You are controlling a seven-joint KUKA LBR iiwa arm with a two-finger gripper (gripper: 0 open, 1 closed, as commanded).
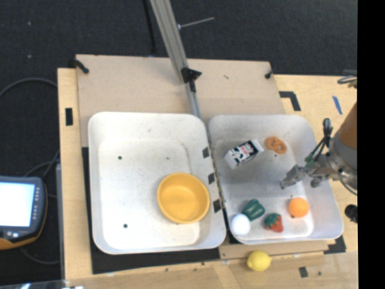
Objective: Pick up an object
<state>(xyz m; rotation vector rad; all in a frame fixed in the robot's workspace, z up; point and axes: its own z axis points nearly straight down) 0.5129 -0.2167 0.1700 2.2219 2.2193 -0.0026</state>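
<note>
Jaws (299, 178) hover above the orange ball (298, 207), their grip state indiscernible.

Nearest the grey fingers (295, 178) lies an orange ball (298, 207). Beyond it sit a red strawberry with a green top (274, 223), a dark green block (254, 209) and a white ball (240, 224). Farther off are a black-and-white patterned carton (243, 152) and a brown-orange cookie (275, 144). The far white bin (108, 143) holds a yellow bowl (183, 197); a yellow lemon (258, 261) rests on the tan bench (144, 89).
</note>
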